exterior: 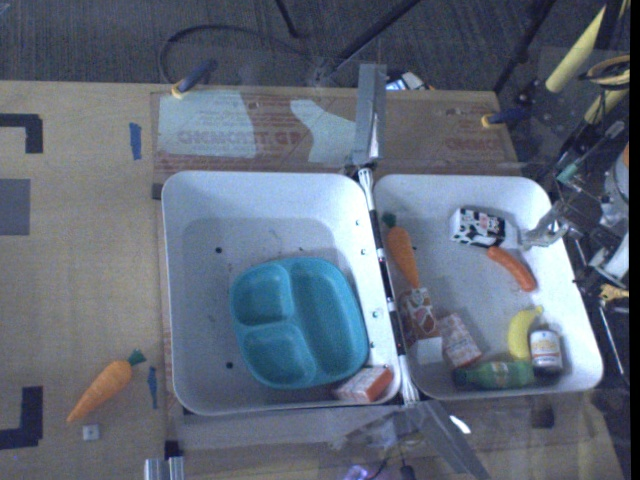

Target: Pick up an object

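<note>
My gripper [543,232] hangs over the right rim of the right bin [440,193], just right of a black-and-white cow-patterned carton [478,227]. An orange sausage-shaped toy [512,267] lies just below and left of the gripper. Nothing shows in its grasp. Elsewhere in that bin lie a carrot [402,253], a brown and white box [420,313], a small reddish box [460,340], a banana [522,330], a small brown bottle [545,348] and a green bottle [495,373].
The left bin [200,208] holds a blue divided plate [298,320] and an orange packet [365,385] at its front right corner. A second carrot [100,388] lies on the bench at front left. Cables and stands crowd the right edge.
</note>
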Controlling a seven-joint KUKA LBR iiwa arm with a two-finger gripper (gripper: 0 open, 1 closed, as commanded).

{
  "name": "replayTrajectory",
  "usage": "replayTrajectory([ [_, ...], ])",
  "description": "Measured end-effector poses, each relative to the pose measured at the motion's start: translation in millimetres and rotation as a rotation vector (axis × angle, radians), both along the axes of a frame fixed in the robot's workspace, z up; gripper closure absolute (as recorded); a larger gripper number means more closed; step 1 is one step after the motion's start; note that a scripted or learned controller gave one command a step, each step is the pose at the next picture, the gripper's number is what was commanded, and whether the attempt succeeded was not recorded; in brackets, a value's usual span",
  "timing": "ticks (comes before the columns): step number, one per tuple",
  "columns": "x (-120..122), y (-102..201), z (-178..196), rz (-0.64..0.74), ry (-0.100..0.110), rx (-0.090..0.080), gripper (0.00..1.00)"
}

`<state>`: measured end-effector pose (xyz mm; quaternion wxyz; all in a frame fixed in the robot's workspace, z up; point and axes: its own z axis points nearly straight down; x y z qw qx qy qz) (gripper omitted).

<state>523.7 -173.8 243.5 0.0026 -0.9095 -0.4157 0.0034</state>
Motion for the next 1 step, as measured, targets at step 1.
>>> replayTrajectory([
  [1, 44.2, -12.6, -112.1, 0.13, 0.0, 0.002, 0.0],
])
